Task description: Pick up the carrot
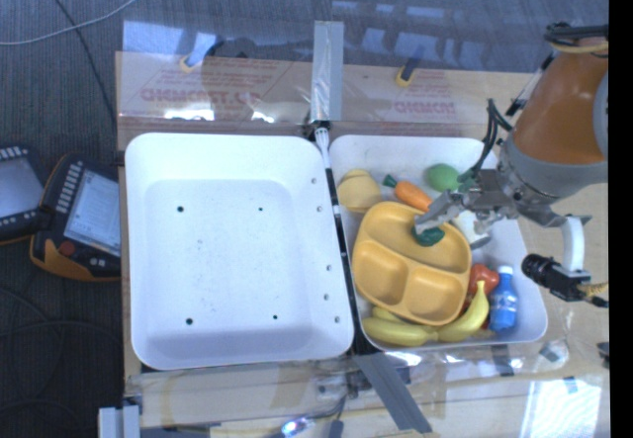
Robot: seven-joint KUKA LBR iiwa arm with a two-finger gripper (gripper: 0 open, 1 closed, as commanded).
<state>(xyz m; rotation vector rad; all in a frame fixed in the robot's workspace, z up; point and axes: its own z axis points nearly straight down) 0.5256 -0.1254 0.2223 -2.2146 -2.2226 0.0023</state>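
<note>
The jaws (432, 225) hang low over the right bin (514, 151), above the upper edge of a yellow divided tray (410, 268), and from here I cannot tell whether they are wide, narrow or closed on anything; a small dark green piece (429, 237) sits right under their tips on the tray. The carrot (409, 195) lies just up and left of them, orange with a green end, resting against the tray's upper rim and apart from the jaws. Beside the carrot are a pale yellow round fruit (357, 191) to its left and a green one (443, 175) to its right. Along the bin's near side lie bananas (401, 331), a red thing (484, 279) and a blue bottle (503, 305). The grey arm with its orange band (559, 115) comes in from the right. The left bin (158, 159) sits alongside, and a handheld control pendant (79, 219) lies on the floor beyond the bench (257, 90).
</note>
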